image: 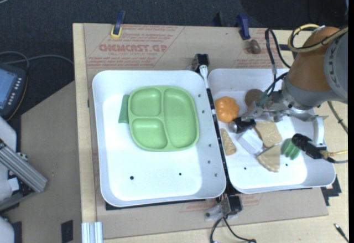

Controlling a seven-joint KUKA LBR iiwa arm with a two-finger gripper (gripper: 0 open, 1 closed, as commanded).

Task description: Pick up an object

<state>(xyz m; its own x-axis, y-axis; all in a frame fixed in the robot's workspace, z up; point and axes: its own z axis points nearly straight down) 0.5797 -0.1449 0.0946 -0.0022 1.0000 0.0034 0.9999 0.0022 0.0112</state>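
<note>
On the bench, the left bin (110,142) holds a green tray (164,117). The gripper (260,108) is low in the right bin (310,181) near an orange ball (227,108); I cannot tell its state.

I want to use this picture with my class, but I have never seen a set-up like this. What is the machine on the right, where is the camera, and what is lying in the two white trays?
The machine is a grey robot arm with an orange band, reaching in from the right. Its two-finger gripper is low over the right-hand shallow white bin; whether the fingers are open or closed cannot be told, and nothing can be seen held.

One fixed camera looks down at a slant on the bench.

The left-hand shallow white bin holds a light green plastic plate with three compartments. The right bin holds a jumble: an orange ball-like object, tan sponge-like pieces, a small green object and other things too small to name.
</note>
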